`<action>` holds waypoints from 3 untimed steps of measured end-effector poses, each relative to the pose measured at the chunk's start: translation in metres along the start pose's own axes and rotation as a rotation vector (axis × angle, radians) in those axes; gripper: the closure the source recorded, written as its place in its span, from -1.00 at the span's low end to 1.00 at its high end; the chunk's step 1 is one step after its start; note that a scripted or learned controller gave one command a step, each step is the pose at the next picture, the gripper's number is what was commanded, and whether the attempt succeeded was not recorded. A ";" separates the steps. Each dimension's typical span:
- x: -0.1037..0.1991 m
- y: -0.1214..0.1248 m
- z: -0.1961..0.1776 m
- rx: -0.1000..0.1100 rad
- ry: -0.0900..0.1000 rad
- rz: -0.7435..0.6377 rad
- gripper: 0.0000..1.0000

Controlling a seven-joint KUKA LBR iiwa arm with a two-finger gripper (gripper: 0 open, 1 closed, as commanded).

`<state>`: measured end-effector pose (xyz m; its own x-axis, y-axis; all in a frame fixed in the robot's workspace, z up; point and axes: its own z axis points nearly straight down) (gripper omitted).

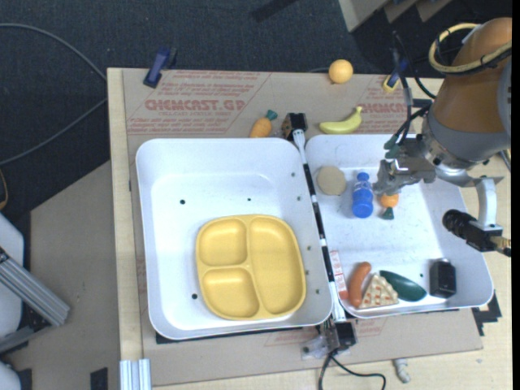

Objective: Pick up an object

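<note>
My gripper [392, 182] hangs low over the upper middle of the right bin [471, 242]. A small orange object [389, 202] lies right under its tip, partly hidden by it. Just to the left stands a blue bottle [361, 197], with a round beige disc [331, 179] beyond it. Near the bin's front edge lie a red sausage [358, 279], a pizza slice [376, 292], a dark green piece [404, 286] and a black block [443, 276].
In the left bin [162, 177] sits a yellow divided plate [250, 265]. On the bench behind the bins are a banana [341, 123], an orange ball [340, 71], a small carrot toy [262, 126] and a blue clip [157, 68].
</note>
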<state>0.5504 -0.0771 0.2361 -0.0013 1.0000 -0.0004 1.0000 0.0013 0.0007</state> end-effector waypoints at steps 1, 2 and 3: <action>0.000 0.000 0.000 0.000 0.000 0.001 -1.00; -0.034 0.004 0.150 0.002 0.000 0.002 -1.00; -0.037 0.046 0.151 -0.001 0.000 0.000 -1.00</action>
<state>0.5963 -0.1142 0.0847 -0.0009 1.0000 -0.0009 1.0000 0.0009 0.0013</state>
